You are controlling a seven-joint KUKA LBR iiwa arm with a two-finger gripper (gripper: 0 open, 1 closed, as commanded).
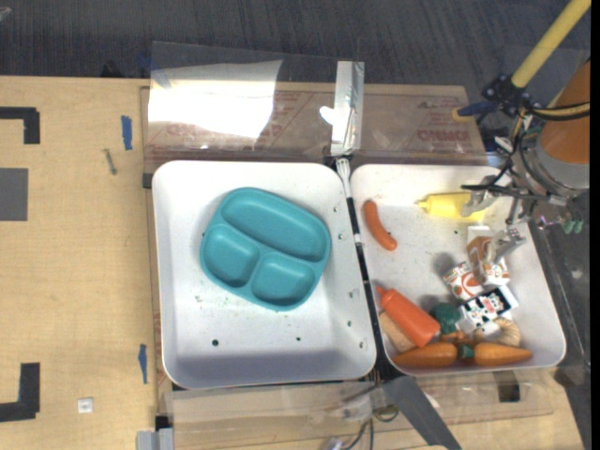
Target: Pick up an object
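Note:
The right bin [553,331] holds several toy foods. A red sausage [380,225] lies at its left, and a yellow piece [441,204] sits near its far wall. Along the near edge lie an orange bottle [408,315] and two carrots [450,352]. Small printed cartons [478,293] are piled at the right, with a brown item [480,249] just behind them. My gripper [503,216] hangs over the bin's far right part, right of the yellow piece and above the brown item. Cables and glare blur its tip.
A teal divided plate [266,247] lies in the left bin [178,345]. A clear plastic sheet [216,101] and an upright strip [347,111] stand behind the bins. The wooden bench [66,279] spreads out to the left. A yellow pole [553,36] slants at the top right.

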